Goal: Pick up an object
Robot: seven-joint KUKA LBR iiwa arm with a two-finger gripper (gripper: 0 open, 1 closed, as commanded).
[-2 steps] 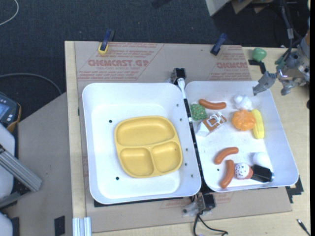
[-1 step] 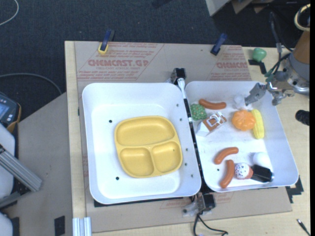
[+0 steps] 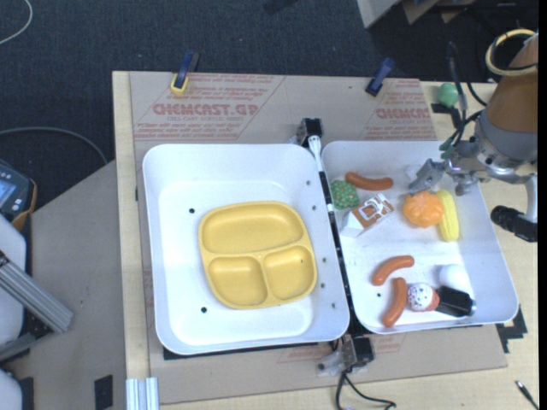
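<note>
My gripper (image 3: 444, 180) hangs over the back of the right bin (image 3: 491, 254), with the arm coming in from the right. Its fingers (image 3: 424, 177) are spread open, and nothing sits between them. Just in front of the gripper lie an orange fruit (image 3: 420, 210) and a yellow corn-like piece (image 3: 449, 215), side by side. Further left are a sausage (image 3: 369, 180), a green broccoli piece (image 3: 344, 196) and a small brown-and-white carton (image 3: 373, 213). Near the front lie two more sausages (image 3: 392, 269) (image 3: 396, 301), a speckled white ball (image 3: 419, 295), a black item (image 3: 455, 301) and a white piece (image 3: 451, 275).
The left bin (image 3: 171, 229) holds a yellow divided tray (image 3: 255, 252). A raised rim (image 3: 329, 220) separates the two bins. Clamps (image 3: 181, 73) (image 3: 379, 77) pin the cardboard at the back. Cables run behind the arm at the upper right.
</note>
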